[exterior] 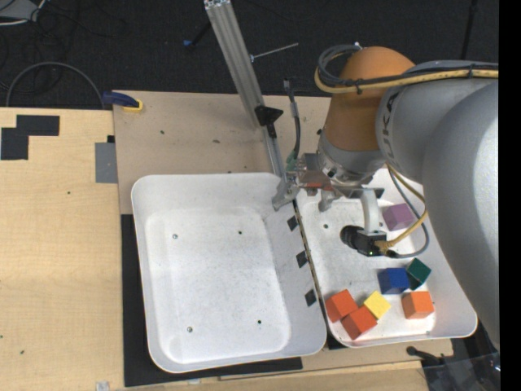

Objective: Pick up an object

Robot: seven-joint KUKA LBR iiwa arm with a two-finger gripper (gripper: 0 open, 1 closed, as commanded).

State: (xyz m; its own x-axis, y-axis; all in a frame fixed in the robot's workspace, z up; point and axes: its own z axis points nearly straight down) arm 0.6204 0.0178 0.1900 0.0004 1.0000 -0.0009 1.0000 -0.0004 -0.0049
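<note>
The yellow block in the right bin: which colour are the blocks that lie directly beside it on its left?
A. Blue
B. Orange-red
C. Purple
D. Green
B. The yellow block sits near the front of the right bin, and the two orange-red blocks lie just to its left; the blue block is above it, the purple block farther back.

Both bins, the left bin [216, 275] and the right bin [456, 320], appear as smooth white plastic with a slight sheen. The bench [57, 243] shows a matt, pale wood-grain surface. The slanted rail [236, 55] looks like ribbed bare metal. The arm's orange band [358, 104] is glossy.
</note>
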